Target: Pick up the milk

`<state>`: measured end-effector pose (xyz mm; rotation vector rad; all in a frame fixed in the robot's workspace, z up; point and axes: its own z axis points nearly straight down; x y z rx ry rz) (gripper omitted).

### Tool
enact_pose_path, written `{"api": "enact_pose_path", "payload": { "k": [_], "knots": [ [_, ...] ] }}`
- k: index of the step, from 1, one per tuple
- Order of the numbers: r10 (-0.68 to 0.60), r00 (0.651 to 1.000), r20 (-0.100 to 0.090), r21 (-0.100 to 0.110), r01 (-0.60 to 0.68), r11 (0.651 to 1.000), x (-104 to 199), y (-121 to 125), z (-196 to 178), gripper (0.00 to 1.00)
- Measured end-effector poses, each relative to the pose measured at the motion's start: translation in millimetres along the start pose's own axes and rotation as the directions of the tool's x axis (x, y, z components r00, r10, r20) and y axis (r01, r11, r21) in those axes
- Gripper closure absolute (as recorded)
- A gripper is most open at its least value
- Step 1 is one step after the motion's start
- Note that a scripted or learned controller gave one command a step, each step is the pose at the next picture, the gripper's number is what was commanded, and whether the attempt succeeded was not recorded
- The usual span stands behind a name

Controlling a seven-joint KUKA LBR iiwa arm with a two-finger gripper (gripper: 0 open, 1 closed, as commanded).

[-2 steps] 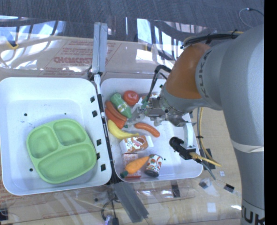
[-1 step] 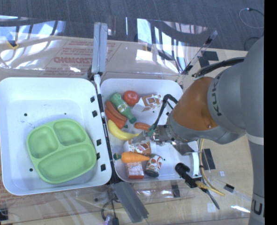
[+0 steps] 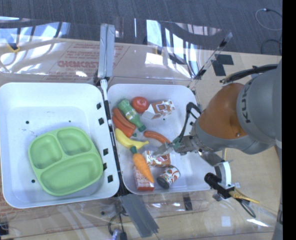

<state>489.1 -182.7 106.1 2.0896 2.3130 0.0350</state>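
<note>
The gripper [image 3: 164, 148] sits low in the right bin [image 3: 188, 91]; I cannot tell its jaw state. The milk [image 3: 162, 108] lies well beyond it, beside the tomato [image 3: 140, 104].

Bright, even daylight fills the scene. Up and left of the gripper [image 3: 164, 147], clear panels [image 3: 163, 39] carry strong bluish-white window reflections, and streaks of glare cross the bench [image 3: 62, 59] beneath them. Far left of it, the white bin [image 3: 17, 99] looks nearly washed out (its green tray [image 3: 65, 160] casts only soft shadow). The picture is slightly soft overall, with coarse detail.
</note>
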Motion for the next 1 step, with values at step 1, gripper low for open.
{"api": "enact_pose_path", "payload": {
  "k": [1],
  "knots": [
    [-0.005,1.000,0.006,-0.007,0.005,1.000,-1.8,2.7,-13.5,1.00]
  ]
}}
